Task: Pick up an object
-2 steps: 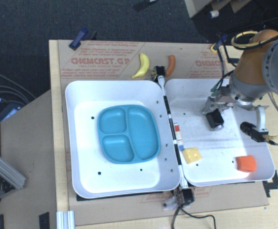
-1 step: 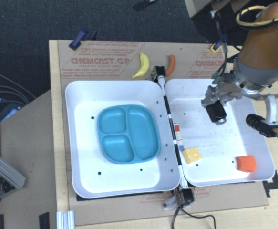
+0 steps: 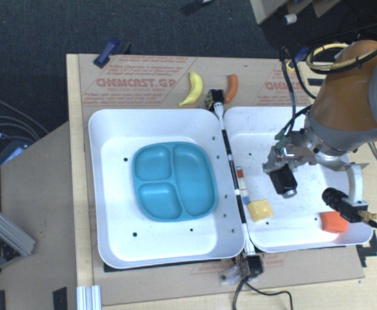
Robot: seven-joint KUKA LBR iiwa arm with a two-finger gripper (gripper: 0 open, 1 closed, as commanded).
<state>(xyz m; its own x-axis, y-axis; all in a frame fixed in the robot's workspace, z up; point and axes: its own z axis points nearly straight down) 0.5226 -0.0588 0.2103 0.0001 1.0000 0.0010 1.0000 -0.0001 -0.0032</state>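
Where the bench edge comes nearest the camera, you see the front rims of the two shallow white bins, the left bin (image 3: pixel 110 237) and the right bin (image 3: pixel 285 241), set side by side and touching along a dark centre seam. In the right bin, close to its front rim, a small orange block (image 3: pixel 333 222) lies at the right, and a pale yellow wedge-shaped piece (image 3: pixel 260 210) lies at the left, just beside the seam. The two are well apart. Above them, over the middle of the right bin, hangs the black two-finger gripper (image 3: pixel 282 179) of the grey arm with the orange band (image 3: pixel 350 95), which reaches in from the right; nothing is visible between its fingers, and you cannot tell whether they are spread or pressed together. The gripper is near the yellow wedge but apart from it. In the left bin a light blue plastic tray with three compartments (image 3: pixel 175 181) sits flat at the centre. Beyond the bins, on the brown board (image 3: pixel 136 82), a yellow toy banana (image 3: pixel 192 90) and an orange toy carrot (image 3: pixel 231 88) lie near the far rims.
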